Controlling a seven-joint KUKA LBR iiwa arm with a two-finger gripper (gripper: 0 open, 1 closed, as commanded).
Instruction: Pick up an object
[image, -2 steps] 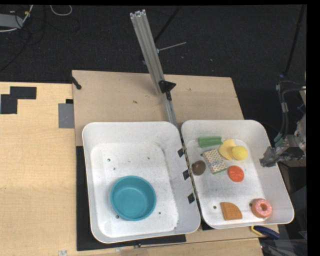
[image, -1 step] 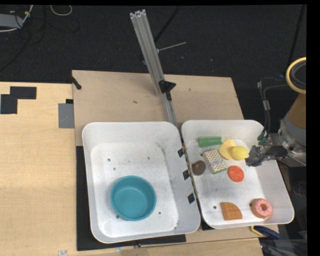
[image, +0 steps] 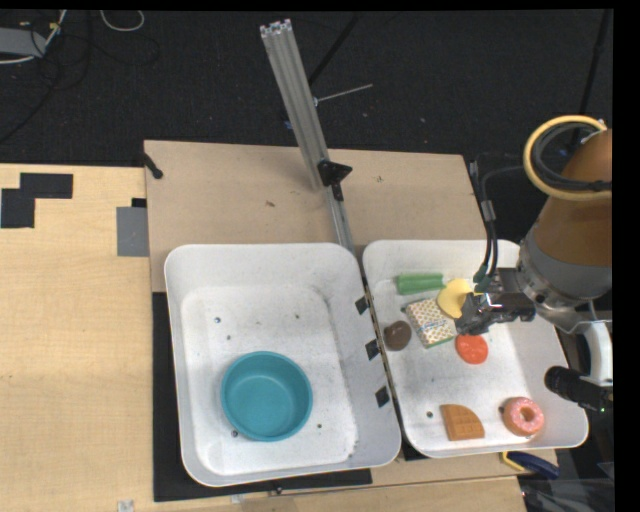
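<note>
No writing is legible — the gripper (image: 472, 318), grip state unclear, hovers over the right bin (image: 560, 425).

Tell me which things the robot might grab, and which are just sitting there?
Might grab, all near the gripper:
yellow piece
red ball
checkered block

Just sitting there:
blue bowl
pink donut
green stick
brown disc
orange wedge
</note>
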